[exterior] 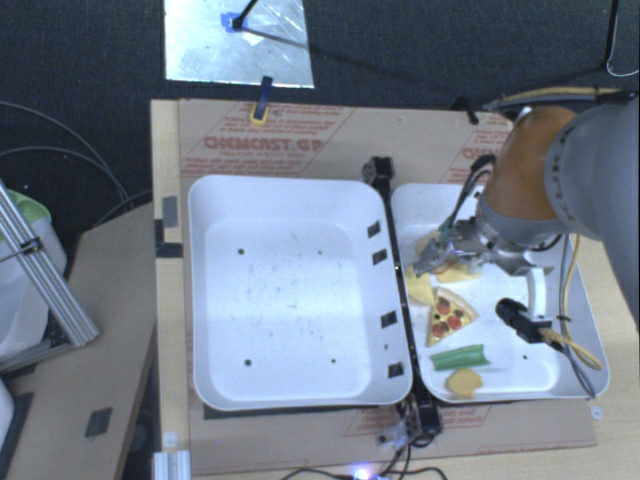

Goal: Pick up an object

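The right bin holds several toy foods: a pizza slice, a green piece, a small yellow piece and a pale yellow wedge. My gripper is low in that bin's upper left part, right above the yellow pieces near the divider. The grey arm with its orange band reaches in from the right and hides what lies beneath the wrist.
The left bin lies beside the right one, with black clips along the shared wall. A black part with a yellow cable hangs over the right bin's right side. Cardboard lies beneath both bins.
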